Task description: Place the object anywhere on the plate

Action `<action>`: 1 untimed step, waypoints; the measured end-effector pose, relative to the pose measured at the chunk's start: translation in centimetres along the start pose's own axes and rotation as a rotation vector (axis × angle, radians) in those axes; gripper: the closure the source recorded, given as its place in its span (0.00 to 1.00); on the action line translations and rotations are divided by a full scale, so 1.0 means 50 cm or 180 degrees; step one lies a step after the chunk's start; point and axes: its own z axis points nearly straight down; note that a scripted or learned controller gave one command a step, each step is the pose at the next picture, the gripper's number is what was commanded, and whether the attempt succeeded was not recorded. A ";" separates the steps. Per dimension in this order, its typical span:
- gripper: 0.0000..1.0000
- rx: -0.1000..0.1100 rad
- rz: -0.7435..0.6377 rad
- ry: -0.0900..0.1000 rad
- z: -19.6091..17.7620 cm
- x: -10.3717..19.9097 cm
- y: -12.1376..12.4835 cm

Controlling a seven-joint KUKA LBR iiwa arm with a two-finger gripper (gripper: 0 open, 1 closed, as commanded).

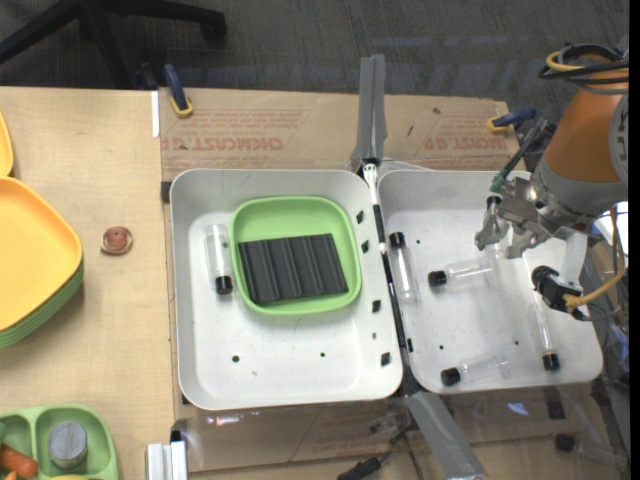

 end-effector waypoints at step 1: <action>0.00 -0.0001 0.0000 0.0000 0.000 0.000 0.000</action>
